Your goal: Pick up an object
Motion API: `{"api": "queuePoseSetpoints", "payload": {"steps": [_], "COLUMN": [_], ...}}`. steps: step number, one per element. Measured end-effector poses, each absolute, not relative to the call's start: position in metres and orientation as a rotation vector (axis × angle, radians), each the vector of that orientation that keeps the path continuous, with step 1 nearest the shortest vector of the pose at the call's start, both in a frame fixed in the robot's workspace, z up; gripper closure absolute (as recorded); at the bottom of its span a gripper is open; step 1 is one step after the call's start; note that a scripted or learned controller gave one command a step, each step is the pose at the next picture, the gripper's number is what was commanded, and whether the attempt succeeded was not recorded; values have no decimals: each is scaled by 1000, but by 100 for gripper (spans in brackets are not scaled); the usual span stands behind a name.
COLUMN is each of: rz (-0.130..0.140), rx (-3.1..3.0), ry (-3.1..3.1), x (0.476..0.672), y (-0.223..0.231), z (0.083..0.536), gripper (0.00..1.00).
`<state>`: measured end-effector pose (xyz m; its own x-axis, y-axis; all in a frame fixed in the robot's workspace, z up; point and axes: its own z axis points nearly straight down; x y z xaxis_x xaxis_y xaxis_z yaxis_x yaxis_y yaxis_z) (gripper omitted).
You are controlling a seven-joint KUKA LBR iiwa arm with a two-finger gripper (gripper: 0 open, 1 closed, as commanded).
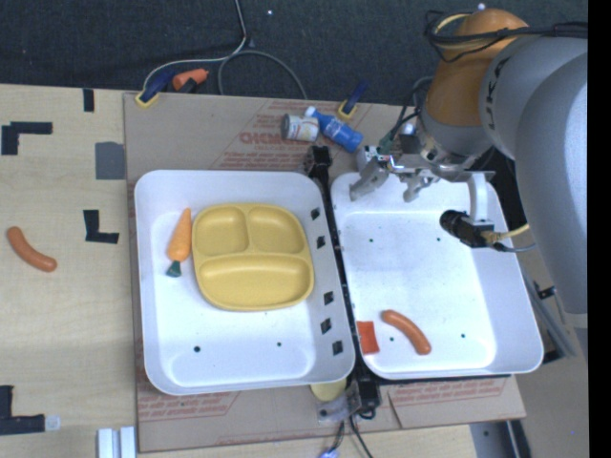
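A toy sausage [406,331] lies in the right bin [496,351] near its front edge, with a small red block [367,337] just left of it. In the left bin [153,351] a yellow divided plate [253,256] sits beside a toy carrot [179,235]. My gripper [388,188] hangs over the far edge of the right bin, well behind the sausage. Its two grey fingers [361,187] are spread apart and open, with nothing between them.
A blue and white bottle [325,127] lies on the cardboard behind the bins. Another sausage [31,249] rests on the bench at far left. Clamps [172,82] and cables sit along the back edge. A black divider strip [329,265] runs between the bins.
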<state>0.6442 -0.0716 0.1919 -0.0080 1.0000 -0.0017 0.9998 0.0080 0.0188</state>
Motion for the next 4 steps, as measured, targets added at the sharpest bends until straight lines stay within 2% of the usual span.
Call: {"api": "queuePoseSetpoints", "payload": {"steps": [1, 2, 3, 4], "rz": [-13, 3, 7, -9], "rx": [2231, 2219, 2210, 2231], "ry": [2223, 2217, 2217, 2226], "x": [587, 524, 629, 530], "y": [-103, -101, -138, -130], "z": [108, 85, 125, 100], "gripper": [0, 0, 0, 0]}}
